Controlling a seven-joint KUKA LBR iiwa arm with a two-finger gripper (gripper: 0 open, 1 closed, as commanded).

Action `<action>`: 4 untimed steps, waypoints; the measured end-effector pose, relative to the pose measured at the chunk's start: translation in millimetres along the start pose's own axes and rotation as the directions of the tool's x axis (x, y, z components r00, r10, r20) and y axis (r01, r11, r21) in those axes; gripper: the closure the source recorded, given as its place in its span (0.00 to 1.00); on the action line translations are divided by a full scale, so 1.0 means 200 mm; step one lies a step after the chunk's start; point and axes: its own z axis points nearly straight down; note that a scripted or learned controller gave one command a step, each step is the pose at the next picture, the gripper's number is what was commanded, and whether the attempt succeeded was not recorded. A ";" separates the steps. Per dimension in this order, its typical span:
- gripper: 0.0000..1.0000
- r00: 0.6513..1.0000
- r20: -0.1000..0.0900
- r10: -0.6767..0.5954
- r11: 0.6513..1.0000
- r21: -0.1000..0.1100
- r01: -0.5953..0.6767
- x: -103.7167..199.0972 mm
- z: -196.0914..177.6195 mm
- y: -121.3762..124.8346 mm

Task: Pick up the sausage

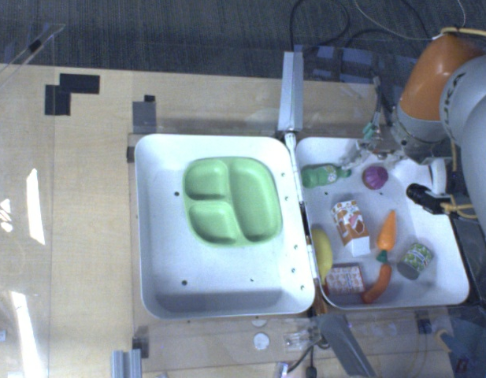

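The sausage, reddish-brown and slightly curved, lies near the front edge of the right bin, beside a small brown box. The grey arm with its orange band comes in from the upper right. My gripper hovers at the far side of the right bin, just above a purple onion and well away from the sausage.
The right bin also holds a green bottle, a juice carton, a carrot, a green can and a banana. The left bin carries a green divided plate.
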 end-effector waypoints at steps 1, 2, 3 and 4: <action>0.00 0.989 -0.001 0.147 0.989 0.011 -0.147 -0.07 0.09 -0.32; 1.00 0.989 -0.003 0.146 0.989 0.001 -0.146 -0.07 0.03 -0.30; 1.00 0.875 0.003 0.485 0.874 0.014 -0.485 -0.03 -0.11 -0.59; 1.00 0.702 0.006 0.712 0.702 0.012 -0.712 -0.04 -0.33 -0.91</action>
